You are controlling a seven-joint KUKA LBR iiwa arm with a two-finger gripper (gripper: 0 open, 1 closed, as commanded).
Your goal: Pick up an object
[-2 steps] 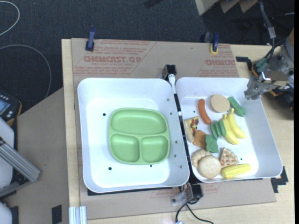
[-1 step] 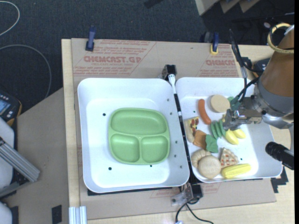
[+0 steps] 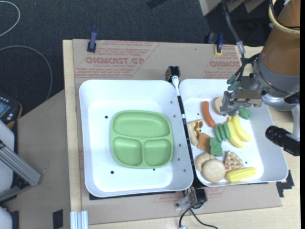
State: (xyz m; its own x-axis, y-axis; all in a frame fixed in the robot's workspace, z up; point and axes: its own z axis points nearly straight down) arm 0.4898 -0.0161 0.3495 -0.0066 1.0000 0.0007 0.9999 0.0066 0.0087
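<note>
Nearest the camera, along the front of the right bin [image 3: 271,171], a corn cob [image 3: 240,174] is lying beside a round bun [image 3: 213,170], with a pizza slice [image 3: 232,160] sitting just behind them. A little further back, a brown piece of food [image 3: 205,141] is resting near the divider between the bins, a green vegetable piece [image 3: 222,131] is lying in the middle, and a bunch of bananas [image 3: 237,130] is lying just to its right. Level with these, the left bin [image 3: 90,128] is holding a green divided plate [image 3: 142,138], which is sitting at its centre with its three compartments facing up. Further back in the right bin, a sausage [image 3: 208,113] is lying tilted, well apart from the bananas. The tool [image 3: 230,104] is hanging over the back part of the right bin, just behind the bananas and to the right of the sausage; its fingers are blurred against the toys, so whether they are wide or narrow cannot be told, and nothing is visibly held between them. Behind it, the grey arm with its orange band [image 3: 286,37] is reaching in across the counter [image 3: 143,61].
</note>
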